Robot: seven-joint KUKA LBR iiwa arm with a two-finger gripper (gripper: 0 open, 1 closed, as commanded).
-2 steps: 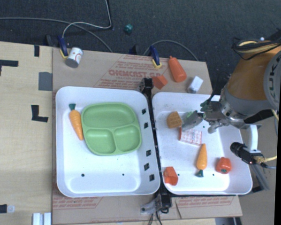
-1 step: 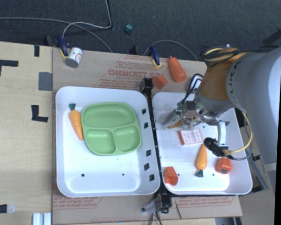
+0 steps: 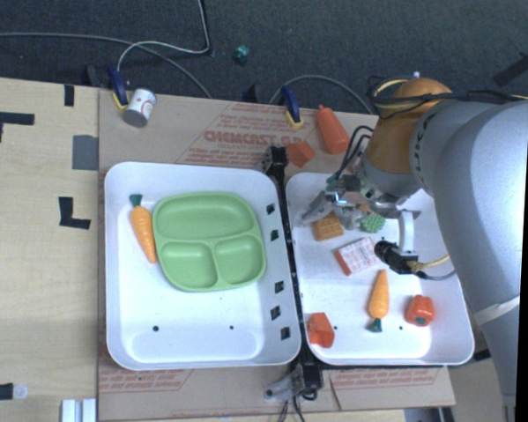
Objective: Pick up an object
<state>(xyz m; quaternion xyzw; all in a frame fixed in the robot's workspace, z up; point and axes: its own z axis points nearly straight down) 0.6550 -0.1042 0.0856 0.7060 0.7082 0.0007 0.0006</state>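
My gripper (image 3: 333,209) hangs over the upper left part of the right bin (image 3: 442,347), its metal fingers spread apart and open. Nothing sits between them. Just below the fingertips lies a tan block (image 3: 327,228). A small green object (image 3: 372,223) lies to the right of the gripper. A red-and-white packet (image 3: 357,256) lies lower down, then a small carrot (image 3: 379,296) and a red pepper-like piece (image 3: 420,309). An orange piece (image 3: 320,329) rests at the bin's front left corner.
The left bin (image 3: 120,269) holds a green divided plate (image 3: 211,240) and a carrot (image 3: 142,230) beside it. Behind the bins lie an orange toy (image 3: 332,130), a small orange piece (image 3: 300,152) and a white can (image 3: 139,106). The arm's bulk covers the right side.
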